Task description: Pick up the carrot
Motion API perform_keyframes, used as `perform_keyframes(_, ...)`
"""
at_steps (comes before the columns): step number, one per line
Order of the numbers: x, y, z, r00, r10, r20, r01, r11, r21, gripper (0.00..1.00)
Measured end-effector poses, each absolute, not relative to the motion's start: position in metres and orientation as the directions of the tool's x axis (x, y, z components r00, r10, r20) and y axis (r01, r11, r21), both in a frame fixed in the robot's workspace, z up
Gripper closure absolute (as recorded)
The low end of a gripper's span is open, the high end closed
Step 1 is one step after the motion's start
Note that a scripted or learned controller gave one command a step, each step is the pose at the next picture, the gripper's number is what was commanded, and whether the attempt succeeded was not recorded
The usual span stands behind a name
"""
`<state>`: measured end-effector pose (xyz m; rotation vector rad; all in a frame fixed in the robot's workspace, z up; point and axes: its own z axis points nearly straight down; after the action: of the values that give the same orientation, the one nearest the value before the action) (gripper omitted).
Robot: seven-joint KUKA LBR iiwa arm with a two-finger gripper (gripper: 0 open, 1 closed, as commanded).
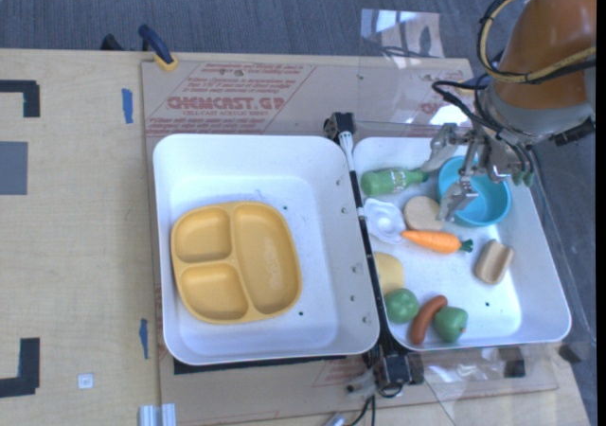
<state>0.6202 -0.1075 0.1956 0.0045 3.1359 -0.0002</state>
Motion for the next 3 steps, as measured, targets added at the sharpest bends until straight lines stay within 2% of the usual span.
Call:
perform_keyframes(1, 0.589, -0.101, 0.098, -0.999, 0.050, 0.000, 0.050, 0.999, 0.001, 0.00)
perform_keyframes(2, 0.593, -0.100, 0.112, -0.999, 0.047, -0.013, 0.047, 0.999, 0.000, 1.00)
perform_keyframes(3, 0.484, -0.113, 0.092, -0.996, 0.086, -0.016, 0.086, 0.996, 0.000, 1.00)
